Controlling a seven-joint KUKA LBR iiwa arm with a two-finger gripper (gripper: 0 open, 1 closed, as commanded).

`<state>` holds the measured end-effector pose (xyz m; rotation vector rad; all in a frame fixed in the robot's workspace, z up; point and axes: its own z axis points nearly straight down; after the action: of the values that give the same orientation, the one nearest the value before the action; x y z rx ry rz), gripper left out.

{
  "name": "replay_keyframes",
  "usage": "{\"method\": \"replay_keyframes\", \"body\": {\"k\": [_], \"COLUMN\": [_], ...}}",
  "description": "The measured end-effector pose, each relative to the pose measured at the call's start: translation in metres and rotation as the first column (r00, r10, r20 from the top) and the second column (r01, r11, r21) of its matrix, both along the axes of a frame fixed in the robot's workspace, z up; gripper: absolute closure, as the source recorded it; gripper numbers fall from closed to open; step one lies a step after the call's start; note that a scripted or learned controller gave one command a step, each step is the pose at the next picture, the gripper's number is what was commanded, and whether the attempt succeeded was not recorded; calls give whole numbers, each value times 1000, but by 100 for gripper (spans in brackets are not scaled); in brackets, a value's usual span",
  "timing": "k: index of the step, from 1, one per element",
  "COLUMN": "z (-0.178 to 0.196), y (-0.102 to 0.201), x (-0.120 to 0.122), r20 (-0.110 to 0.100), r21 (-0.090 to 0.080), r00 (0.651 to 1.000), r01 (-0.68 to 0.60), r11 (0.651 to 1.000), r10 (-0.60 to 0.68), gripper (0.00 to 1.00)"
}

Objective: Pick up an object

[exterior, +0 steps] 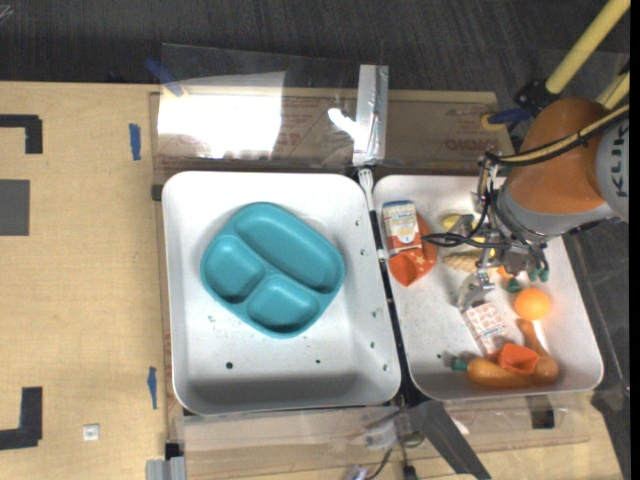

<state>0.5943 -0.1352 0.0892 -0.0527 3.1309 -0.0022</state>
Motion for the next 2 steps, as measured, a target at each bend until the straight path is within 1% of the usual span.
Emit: {"method": "replay_keyframes", "body": {"k": [1, 2], "z": [0, 3], "y": [-6, 2], "x": [-40, 70], "r20": [2, -4], "r21": [2, 2], "r00": [998, 996], "r01": [69, -92], "r11": [998, 996], "r10": [-69, 92], "gripper": [0, 0]}}
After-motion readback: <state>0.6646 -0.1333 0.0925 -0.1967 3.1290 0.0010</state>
